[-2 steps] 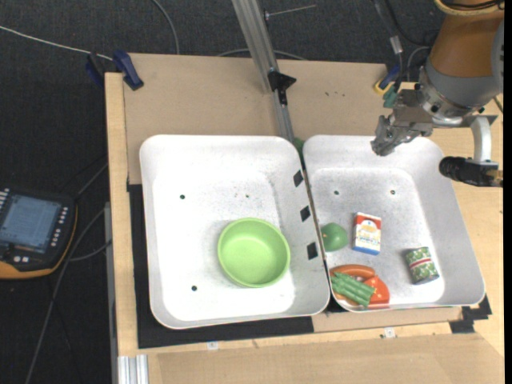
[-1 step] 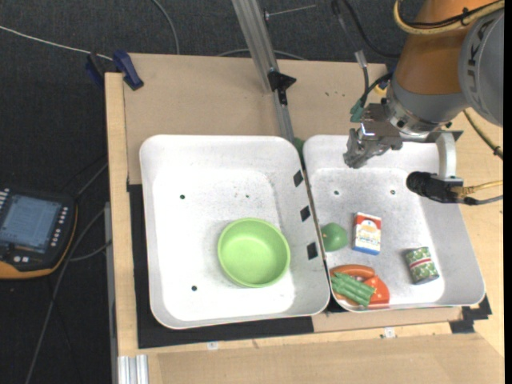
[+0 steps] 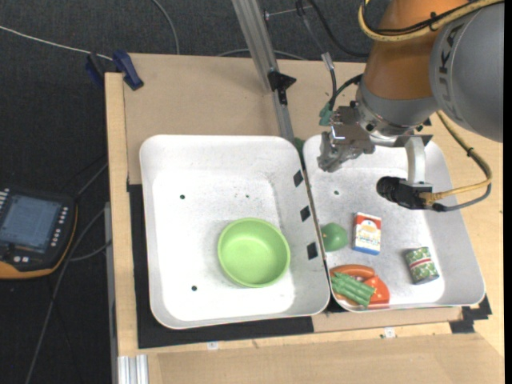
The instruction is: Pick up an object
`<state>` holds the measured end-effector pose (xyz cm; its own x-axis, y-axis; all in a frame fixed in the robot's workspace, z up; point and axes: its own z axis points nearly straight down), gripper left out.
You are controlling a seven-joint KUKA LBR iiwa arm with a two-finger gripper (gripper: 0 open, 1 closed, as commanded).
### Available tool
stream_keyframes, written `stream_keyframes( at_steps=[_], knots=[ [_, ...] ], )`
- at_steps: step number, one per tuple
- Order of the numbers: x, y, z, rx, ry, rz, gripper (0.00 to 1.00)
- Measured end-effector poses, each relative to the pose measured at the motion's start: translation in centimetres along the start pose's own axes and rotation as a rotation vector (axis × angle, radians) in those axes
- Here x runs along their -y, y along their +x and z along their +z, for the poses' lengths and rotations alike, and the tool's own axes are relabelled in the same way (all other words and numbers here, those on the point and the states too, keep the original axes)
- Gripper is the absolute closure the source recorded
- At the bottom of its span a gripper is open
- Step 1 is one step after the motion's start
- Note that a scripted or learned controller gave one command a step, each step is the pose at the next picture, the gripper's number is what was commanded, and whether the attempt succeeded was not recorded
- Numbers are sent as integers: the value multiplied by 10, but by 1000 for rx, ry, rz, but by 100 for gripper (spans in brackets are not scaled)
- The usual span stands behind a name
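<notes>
Camera view, looking down at a slant on counter (image 3: 200, 94) with two white bins side by side. Left bin (image 3: 172, 166) holding a green bowl (image 3: 254, 251) toward its near right corner. Right bin (image 3: 452, 238) holding four small things, all in the near half: green ball (image 3: 334, 235) against the divider wall; red-and-white carton (image 3: 367, 234) just right of the ball, apart from it; dark green can (image 3: 421, 265) further right, lying tilted; red and green pile (image 3: 359, 286), possibly toy vegetables, in the near left corner. Too small to tell whether the pile is one piece or several.

End effector (image 3: 332, 157) hanging over the far left part of the right bin, near the divider, well apart from all four things. Nothing seen between its tips. Open or clenched: cannot tell, tips too blurred and foreshortened. Height above bin floor also hard to judge. Black camera-like unit (image 3: 398, 191) with cable slung off the wrist to the right.

Judged step: approach, before any grasp. No target fixed by the task; any of the four would serve. Ball and carton lie nearest, straight toward the near edge.

Next move calls for: travel toward the near half, centring over one thing, then descent. Carton looks the easier grip, flat sides, room on both flanks. Ball sits tight to the wall, little room for a tip on that side, likely to roll. Can tilted, wrist turn probably needed.
</notes>
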<state>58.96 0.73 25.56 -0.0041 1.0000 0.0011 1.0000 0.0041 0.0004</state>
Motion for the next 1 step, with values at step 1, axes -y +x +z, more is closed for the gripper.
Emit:
stream_keyframes(
  at_steps=[1],
  knots=[
    [8, 50, -3, 0, 0, 0, 100]
  ],
)
